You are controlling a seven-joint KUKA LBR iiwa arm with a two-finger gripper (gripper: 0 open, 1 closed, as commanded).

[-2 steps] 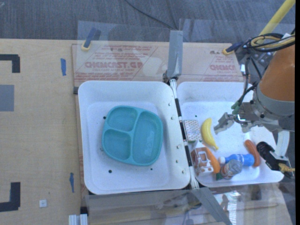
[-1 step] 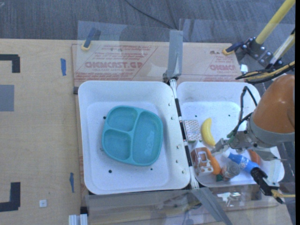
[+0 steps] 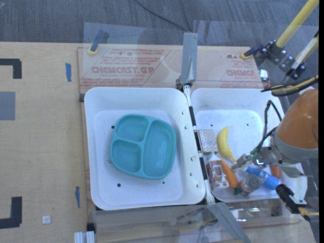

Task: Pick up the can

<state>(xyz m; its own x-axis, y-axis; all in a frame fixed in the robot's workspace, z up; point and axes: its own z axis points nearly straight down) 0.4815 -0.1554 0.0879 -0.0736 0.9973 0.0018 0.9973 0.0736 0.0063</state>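
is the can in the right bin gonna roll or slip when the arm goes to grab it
The can seems to lie on its side, so a nudge would likely roll it. Its metal skin looks smooth, probably slippery. The carrot and blue bottle crowd it, which may block rolling but hamper the end effector.

Open floor is left across the far half of the right bin. Its near end is crowded: the can is hemmed by a carrot, a blue bottle and a banana, with the arm overhead.
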